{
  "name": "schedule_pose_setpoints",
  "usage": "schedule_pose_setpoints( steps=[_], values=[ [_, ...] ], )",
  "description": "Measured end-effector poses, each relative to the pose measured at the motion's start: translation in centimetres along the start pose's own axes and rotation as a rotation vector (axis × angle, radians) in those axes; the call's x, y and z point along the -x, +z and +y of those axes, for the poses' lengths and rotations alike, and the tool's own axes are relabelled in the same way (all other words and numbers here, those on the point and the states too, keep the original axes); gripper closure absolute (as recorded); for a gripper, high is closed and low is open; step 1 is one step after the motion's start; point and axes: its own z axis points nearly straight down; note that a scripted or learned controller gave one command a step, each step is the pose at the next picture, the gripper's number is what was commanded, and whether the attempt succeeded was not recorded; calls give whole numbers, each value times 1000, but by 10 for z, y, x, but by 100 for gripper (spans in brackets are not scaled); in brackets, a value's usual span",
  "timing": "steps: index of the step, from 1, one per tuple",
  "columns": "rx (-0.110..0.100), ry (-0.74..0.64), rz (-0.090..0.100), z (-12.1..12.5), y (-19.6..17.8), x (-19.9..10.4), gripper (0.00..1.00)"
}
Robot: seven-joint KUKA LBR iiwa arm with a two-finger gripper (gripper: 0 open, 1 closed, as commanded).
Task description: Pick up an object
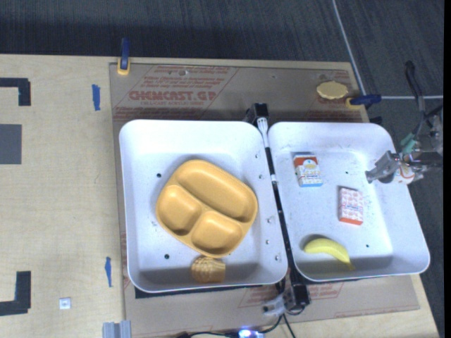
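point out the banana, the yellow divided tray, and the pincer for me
banana [327, 249], camera view, middle of its curved body.
yellow divided tray [205, 205], camera view, central ridge.
pincer [377, 172], camera view, its tip.

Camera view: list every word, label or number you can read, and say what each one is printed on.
"CHEMCAST GP", red print, partly blurred: on the brown board behind the left bin.
Smaller red lines around it: too blurred to read.
Orange-and-white carton in the right bin: label too small to read.
Red-patterned packet: print too small to read.
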Motion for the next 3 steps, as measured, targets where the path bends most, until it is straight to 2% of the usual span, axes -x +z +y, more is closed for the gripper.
schedule_pose_setpoints(
  steps=[1, 2, 3],
  values=[
    [-3, 0, 4, -8, 130, 20, 0],
    [1, 0, 2, -7, 120, 20, 100],
    [2, -1, 0, 13, 83, -76, 100]
  ],
)
